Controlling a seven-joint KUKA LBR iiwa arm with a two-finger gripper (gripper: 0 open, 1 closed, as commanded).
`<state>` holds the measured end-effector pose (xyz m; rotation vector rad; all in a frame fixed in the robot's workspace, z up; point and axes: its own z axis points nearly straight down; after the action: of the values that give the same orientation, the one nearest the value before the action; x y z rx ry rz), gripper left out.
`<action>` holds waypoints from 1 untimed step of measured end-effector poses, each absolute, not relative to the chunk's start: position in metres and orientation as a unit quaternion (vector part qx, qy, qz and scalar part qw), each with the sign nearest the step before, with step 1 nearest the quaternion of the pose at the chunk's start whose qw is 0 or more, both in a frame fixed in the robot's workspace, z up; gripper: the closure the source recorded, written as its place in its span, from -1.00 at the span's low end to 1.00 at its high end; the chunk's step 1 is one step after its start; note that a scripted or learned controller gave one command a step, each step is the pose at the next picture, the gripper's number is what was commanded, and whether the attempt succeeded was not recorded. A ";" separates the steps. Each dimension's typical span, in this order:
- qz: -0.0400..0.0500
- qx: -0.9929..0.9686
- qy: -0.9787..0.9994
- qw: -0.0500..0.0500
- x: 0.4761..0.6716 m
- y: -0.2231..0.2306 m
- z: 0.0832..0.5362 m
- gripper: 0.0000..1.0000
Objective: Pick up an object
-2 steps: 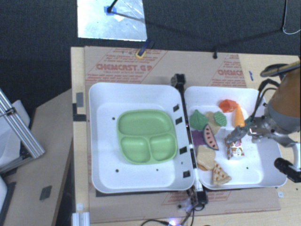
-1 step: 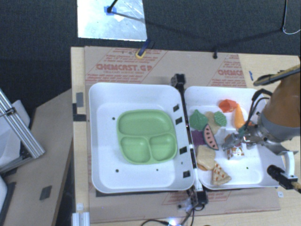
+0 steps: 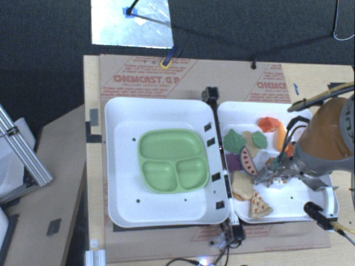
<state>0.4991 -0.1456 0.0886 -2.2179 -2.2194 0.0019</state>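
A grey robot arm [image 3: 327, 134] with an orange band is reaching in from the right and hanging over the right-hand white bin [image 3: 327, 204]. Its end effector [image 3: 273, 173] is sitting low in that bin, among a cluster of toy food pieces; whether it is apart or together, and whether anything is clamped in it, cannot be told from this view.

Two shallow white bins are lying side by side on a desk [image 3: 150, 73] covered with printed cardboard. The left bin [image 3: 119, 148] is holding a pale green divided plate [image 3: 172, 160] with three compartments, lying flat near its middle.

In the right bin, a dark green leaf-shaped piece [image 3: 233, 141] is lying at the left, with a lighter green piece [image 3: 259, 138] just to its right. An orange piece [image 3: 269, 124] is lying at the far side, beside a longer orange shape [image 3: 281, 137] partly hidden by the arm. A watermelon slice [image 3: 248, 161] is lying just left of the end effector. Nearer, a tan bread-like piece [image 3: 242, 187] is resting beside a pizza slice [image 3: 258, 205], the two touching or nearly so.

Beyond the desk, a shiny silver sheet [image 3: 132, 15] is lying on the dark floor.
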 end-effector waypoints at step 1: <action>-0.001 -0.707 -0.707 -0.002 0.501 -0.146 0.102 1.00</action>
<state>0.5008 -0.1465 0.1020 -2.2227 -2.2245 -0.0026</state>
